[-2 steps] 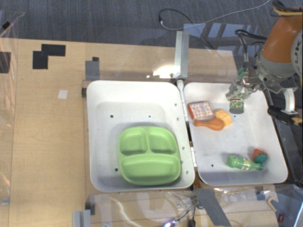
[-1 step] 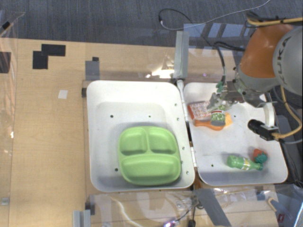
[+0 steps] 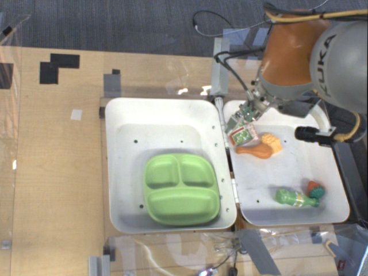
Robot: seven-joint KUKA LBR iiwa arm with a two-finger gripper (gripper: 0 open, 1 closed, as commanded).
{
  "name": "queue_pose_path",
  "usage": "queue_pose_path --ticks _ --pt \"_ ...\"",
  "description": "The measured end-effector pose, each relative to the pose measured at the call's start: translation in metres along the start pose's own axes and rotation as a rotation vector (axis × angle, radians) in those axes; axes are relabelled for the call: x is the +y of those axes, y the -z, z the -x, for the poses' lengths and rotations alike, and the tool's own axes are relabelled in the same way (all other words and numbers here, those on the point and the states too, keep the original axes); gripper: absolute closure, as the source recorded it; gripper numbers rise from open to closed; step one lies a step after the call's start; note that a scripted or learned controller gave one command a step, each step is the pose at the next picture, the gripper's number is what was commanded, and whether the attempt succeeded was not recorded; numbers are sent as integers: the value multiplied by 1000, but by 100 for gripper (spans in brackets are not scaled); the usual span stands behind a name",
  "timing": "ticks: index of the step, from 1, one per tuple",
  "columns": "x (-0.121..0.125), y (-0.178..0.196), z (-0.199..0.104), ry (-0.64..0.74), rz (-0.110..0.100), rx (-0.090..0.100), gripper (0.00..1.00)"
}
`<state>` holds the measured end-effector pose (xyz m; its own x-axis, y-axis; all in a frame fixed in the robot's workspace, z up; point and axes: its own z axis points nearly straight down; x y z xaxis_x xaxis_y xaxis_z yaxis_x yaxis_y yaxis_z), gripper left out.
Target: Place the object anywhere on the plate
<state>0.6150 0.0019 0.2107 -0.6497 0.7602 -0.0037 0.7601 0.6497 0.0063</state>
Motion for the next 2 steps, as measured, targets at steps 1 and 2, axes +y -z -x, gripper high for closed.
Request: queue_pose_path --ticks 1,2 --pt "0 -26 -93 30 -3 3 100" --pt "0 -26 -92 28 -2 3 0"
